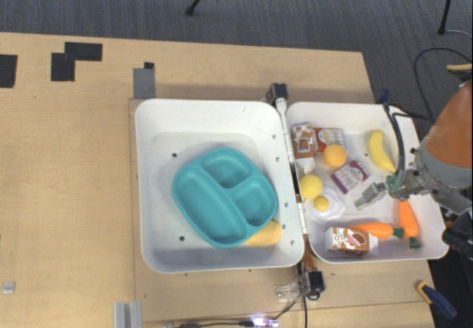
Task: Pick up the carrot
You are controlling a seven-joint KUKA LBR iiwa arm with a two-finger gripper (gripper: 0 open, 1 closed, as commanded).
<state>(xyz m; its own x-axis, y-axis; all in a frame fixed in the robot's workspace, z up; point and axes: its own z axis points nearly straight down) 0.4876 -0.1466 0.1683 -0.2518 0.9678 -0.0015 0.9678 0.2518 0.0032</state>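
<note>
Carrot [373, 230] lies just below my claw [373, 193], whose fingers I read as spread and bare; I judge it light, stiff, slick plastic, so I'd pinch its thick middle

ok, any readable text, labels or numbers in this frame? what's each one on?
No text can be read.
Brown and white carton: print too blurred.
Purple packet: label too small.
Carton with the red-brown label: print blurred.
Black patches on the bench: plain shapes, no characters.
</note>
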